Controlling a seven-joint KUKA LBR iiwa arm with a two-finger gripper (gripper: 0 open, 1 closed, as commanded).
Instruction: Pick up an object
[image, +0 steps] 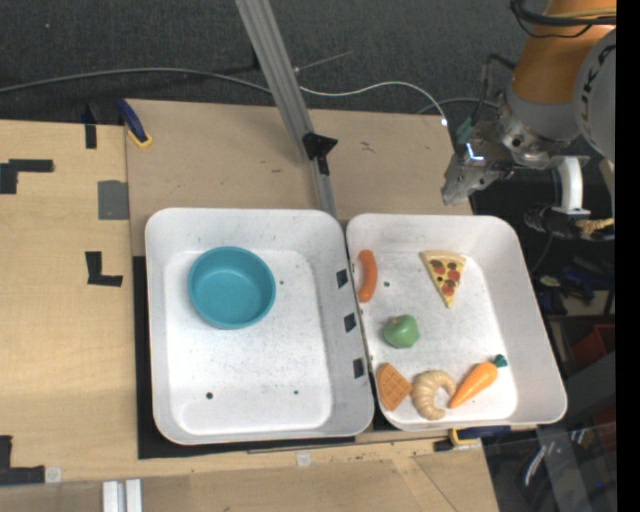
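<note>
Left bin (170, 400) holds a blue bowl (232, 287); right bin (525, 320) toy foods.

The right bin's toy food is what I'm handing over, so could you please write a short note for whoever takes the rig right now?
Hand: above the bench just past the far edge of the right bin, holding nothing; whether it is open or shut cannot be told.
Right bin: sausage by the left wall, pizza slice at the far side, green apple in the middle, waffle, croissant and carrot along the near edge.
Left bin: blue bowl.
Done: nothing picked up yet.
Left: lower onto one item, grip it, lift it.
</note>
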